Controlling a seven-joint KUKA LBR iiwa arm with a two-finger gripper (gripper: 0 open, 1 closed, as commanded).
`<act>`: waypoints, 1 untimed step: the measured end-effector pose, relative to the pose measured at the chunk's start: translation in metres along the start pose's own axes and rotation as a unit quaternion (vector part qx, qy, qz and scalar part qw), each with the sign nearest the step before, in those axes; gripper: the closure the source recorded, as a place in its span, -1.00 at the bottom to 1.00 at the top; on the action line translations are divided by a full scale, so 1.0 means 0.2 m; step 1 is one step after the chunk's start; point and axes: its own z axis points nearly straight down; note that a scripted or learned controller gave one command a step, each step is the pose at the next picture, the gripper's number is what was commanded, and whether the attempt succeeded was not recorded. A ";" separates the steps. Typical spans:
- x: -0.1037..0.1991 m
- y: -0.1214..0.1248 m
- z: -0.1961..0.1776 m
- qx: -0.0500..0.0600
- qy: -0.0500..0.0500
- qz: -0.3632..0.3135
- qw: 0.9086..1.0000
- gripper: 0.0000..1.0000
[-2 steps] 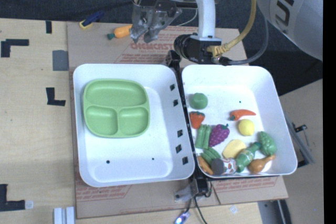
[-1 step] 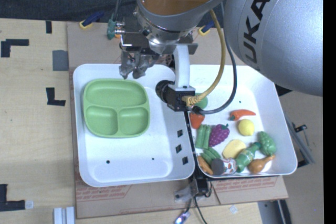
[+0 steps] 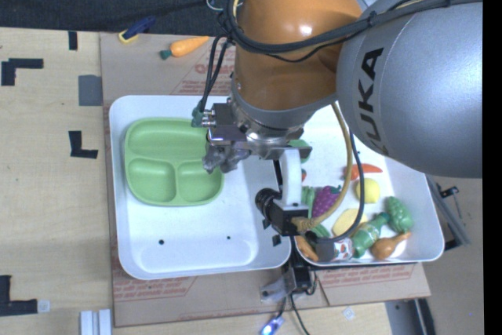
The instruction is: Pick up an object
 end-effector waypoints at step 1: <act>-0.22 0.07 -0.31 -0.010 0.004 0.000 1.000 1.00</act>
